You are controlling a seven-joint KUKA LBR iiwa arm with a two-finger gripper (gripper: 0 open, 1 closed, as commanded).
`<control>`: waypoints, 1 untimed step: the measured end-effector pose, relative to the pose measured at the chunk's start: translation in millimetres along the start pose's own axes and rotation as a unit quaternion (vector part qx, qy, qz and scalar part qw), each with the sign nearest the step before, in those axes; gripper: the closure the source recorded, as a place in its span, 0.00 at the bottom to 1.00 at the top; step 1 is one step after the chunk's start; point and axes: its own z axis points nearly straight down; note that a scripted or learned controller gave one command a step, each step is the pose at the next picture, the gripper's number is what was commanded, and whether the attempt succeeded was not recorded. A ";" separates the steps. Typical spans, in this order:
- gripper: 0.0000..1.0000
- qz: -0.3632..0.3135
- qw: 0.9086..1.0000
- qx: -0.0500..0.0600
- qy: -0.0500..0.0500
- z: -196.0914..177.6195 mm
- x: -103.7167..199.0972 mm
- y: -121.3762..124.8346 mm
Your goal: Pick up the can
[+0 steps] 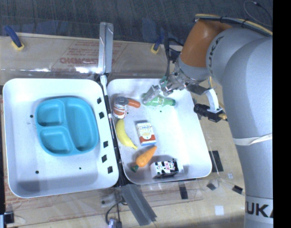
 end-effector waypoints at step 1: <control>0.00 0.013 1.000 0.000 0.000 49.0 52.1 -37.2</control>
